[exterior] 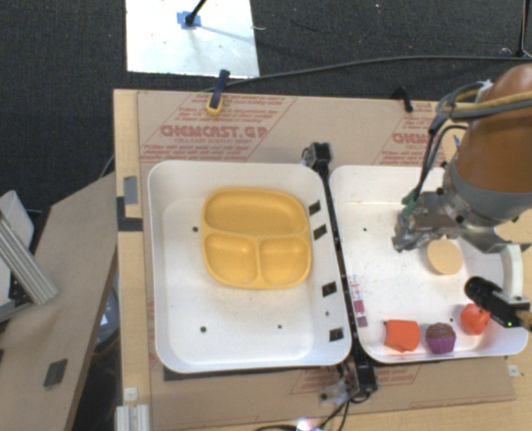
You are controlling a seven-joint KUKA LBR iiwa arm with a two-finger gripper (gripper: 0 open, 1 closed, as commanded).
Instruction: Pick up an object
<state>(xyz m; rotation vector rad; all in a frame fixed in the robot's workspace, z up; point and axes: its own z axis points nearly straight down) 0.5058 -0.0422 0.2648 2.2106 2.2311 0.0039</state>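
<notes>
In the right bin (373, 268) a round tan disc (444, 259) lies just right of my gripper (412, 233). The gripper hangs low over the bin's upper middle, beside the disc and apart from the other pieces. Along the bin's front edge sit an orange block (403, 335), a purple cupcake-shaped toy (440, 338) and a small orange-red piece (473, 318). The arm's orange band (512, 124) and grey wrist rise above the gripper and hide part of the bin's right side.
The left bin (171, 241) holds a yellow divided plate (255, 238) with three compartments. A black divider with clips (331, 250) runs between the bins. A black cylindrical part (492, 301) reaches over the right bin's front right. Cardboard lies under both bins.
</notes>
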